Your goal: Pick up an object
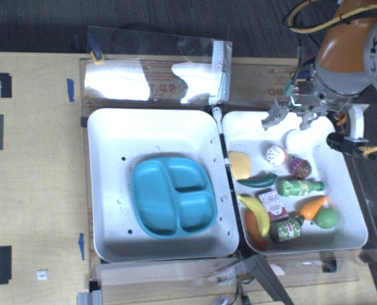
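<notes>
Two white bins side by side on bench. Left bin (105, 170) holds a blue divided tray (173, 196), approx centre. Right bin (350, 196) holds toy items, clustered 5–6 o'clock of bin: yellow block (239, 165) at 9 o'clock edge, speckled white egg (275, 154), maroon item (299, 167), green bottle (299, 187), dark green pepper (257, 181), banana (256, 213), carrot (313, 207), green ball (327, 218), small dark bottle (287, 228). Gripper (290, 119) at 12 o'clock of right bin, fingers spread wide, nothing between them, above bare bin floor. Nearest item: egg, at gripper's 6 o'clock, apart from it. Arm w/ orange band (344, 53) enters from 2 o'clock.
</notes>
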Available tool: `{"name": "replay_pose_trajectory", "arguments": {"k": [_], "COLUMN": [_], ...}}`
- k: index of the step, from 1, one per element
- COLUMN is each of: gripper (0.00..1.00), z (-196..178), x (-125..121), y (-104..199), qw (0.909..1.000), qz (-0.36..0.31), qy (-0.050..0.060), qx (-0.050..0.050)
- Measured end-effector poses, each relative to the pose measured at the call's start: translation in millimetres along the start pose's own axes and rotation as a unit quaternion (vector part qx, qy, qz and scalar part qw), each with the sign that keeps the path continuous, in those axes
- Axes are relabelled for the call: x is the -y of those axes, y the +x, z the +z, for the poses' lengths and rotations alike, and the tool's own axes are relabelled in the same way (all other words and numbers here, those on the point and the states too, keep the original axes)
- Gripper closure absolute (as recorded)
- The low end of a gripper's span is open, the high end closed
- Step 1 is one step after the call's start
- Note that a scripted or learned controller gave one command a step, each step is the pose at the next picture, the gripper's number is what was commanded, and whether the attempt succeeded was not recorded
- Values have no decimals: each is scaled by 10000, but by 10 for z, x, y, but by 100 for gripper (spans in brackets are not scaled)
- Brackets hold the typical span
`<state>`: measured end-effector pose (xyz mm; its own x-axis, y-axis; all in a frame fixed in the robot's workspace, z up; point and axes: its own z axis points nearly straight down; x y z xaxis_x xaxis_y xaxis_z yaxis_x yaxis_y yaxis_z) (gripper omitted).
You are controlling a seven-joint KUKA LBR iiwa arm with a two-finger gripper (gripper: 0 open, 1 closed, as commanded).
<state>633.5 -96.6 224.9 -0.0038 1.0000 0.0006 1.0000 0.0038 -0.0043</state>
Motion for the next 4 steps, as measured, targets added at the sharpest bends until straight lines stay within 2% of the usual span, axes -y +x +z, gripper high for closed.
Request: {"name": "replay_pose_trajectory", "arguments": {"k": [1, 2, 3, 4], "gripper": [0, 0, 0, 0], "z": [792, 1393, 1393, 1406], "x": [374, 649, 239, -219], "y": [-377, -881, -502, -275], "qw": [9999, 9992, 9999, 10000], "qz": [-165, -398, 167, 59], "qy": [22, -36, -45, -44], "qx": [0, 11, 5, 8]}}
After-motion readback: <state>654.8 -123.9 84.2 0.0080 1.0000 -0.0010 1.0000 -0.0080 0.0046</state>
